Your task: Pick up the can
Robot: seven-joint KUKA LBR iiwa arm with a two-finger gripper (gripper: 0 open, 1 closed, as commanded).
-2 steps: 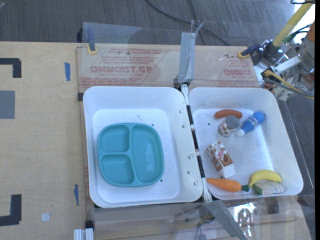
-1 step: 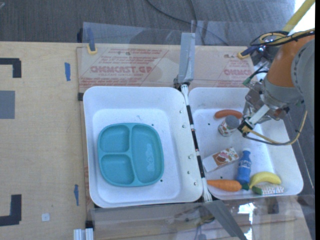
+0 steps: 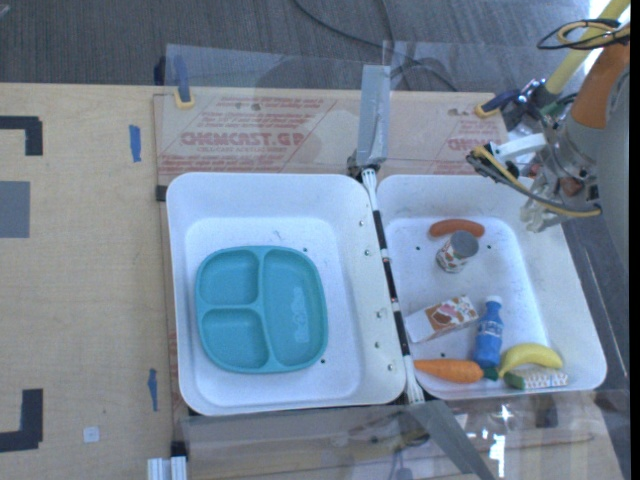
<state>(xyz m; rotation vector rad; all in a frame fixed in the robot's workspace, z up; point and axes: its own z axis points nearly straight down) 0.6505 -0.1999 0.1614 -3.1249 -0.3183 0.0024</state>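
Note:
The can (image 3: 457, 251) is small, with a grey lid and a printed label. It stands upright in the right bin (image 3: 545, 298), just below a sausage (image 3: 456, 229). My gripper (image 3: 540, 213) hangs over the bin's upper right corner, above and to the right of the can, well apart from it. Cables and the wrist body mask its fingers.
The right bin also holds a small carton (image 3: 441, 319), a blue bottle (image 3: 488, 334), a carrot (image 3: 450, 370) and a banana (image 3: 529, 357) along its lower part. In the left bin (image 3: 190, 218) lies a teal divided plate (image 3: 262, 308). A metal divider (image 3: 372, 118) stands behind the bins.

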